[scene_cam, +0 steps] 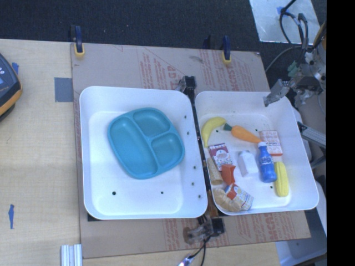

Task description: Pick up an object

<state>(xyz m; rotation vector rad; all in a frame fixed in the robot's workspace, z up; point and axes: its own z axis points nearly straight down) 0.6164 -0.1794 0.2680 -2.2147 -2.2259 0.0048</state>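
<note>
Objects for the picking lie clustered in the right bin (299, 201): a banana (211, 128) at its upper left, a carrot (245, 134) just beside it, a blue bottle (266, 163) near the middle, a corn cob (281, 179) along the right side, and small packets (220, 155) down the left wall. Over in the left bin (94, 195), a blue divided plate (146, 142) sits alone. And the gripper (275, 95) hangs at the right bin's upper right corner, above the rim, holding nothing; whether it is spread or closed, I cannot tell.
</note>
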